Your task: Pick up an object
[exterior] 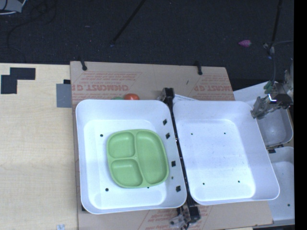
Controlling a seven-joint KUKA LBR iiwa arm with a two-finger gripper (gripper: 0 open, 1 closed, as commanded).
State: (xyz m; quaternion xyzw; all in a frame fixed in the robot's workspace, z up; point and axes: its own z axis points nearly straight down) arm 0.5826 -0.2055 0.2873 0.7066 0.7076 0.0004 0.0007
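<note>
A light green divided plate (137, 158) with three compartments lies flat in the middle of the left bin (91, 123). The right bin (259, 176) sits beside it. At the far right of the camera view, just past the right bin's upper right corner, a grey gripper (265, 107) hangs partly cut off by the frame edge. It is well away from the plate, and nothing shows between its fingers.
A small red-orange object (131, 97) and a bit of green (117, 98) peek out behind the left bin's back wall, on the cardboard sheet (144, 83). A metal tray (278, 128) lies right of the right bin. A black clip strip (175, 152) joins the bins.
</note>
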